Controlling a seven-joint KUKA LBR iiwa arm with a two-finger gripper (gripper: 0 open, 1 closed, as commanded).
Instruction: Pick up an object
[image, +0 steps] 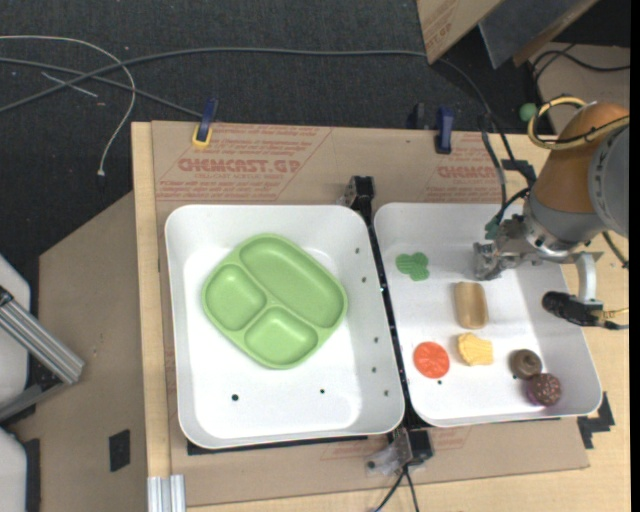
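The tool (490, 262), its grip state impossible to tell, hovers at twelve o'clock of the bread roll (470, 304); I'd drop straight, centred, before closing.

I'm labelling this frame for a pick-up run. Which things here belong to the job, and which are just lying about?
Belongs to the job:
gripper
right bin
green piece
tan roll
yellow piece
red disc
brown round piece
dark purple piece

Just lying about:
left bin
green divided plate
blue clamps
cables
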